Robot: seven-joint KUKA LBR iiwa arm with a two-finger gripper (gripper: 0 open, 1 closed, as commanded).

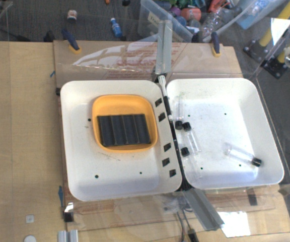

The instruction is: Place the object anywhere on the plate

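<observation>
Two white bins (pixel 79 180) sitting side by side on bench (pixel 19 135). Orange plate (pixel 125 104) lying in left bin, carrying dark ridged rectangular block (pixel 124 130), ribs running top to bottom, covering plate's middle. Clear tubes with black caps (pixel 241 156) lying in right bin, some near divider, one toward lower right corner.

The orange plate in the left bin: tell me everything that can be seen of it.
The orange plate is squarish with rounded corners and a raised rim, and looks like smooth plastic. It lies flat on the floor of the left white bin, toward the bin's upper middle, clear of the walls. A dark ribbed rectangular block with lengthwise grooves rests on it, covering most of its lower part and reaching its near rim. Nothing else touches the plate.
</observation>
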